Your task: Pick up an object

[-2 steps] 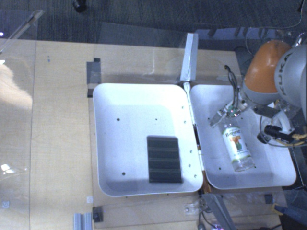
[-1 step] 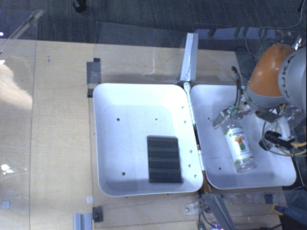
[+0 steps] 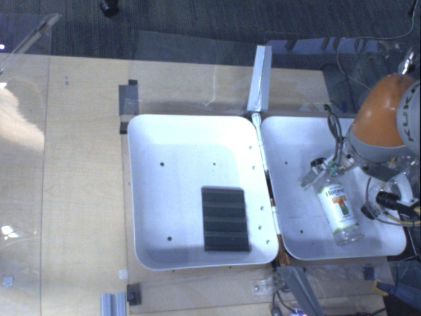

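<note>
A clear plastic bottle (image 3: pixel 339 210) with a white, orange and green label lies on its side in the right bin (image 3: pixel 293 196). My gripper (image 3: pixel 320 172) hangs just beyond the bottle's upper end, below the arm's orange band (image 3: pixel 379 115). I cannot see whether it touches the bottle. A black ridged rectangular block (image 3: pixel 225 219) lies flat in the left bin (image 3: pixel 164 176), near its front wall.
A metal divider post (image 3: pixel 259 81) stands behind the seam between the two bins. Cables (image 3: pixel 388 206) hang from the wrist over the right bin's right side. Bare wooden bench (image 3: pixel 66 176) stretches to the left.
</note>
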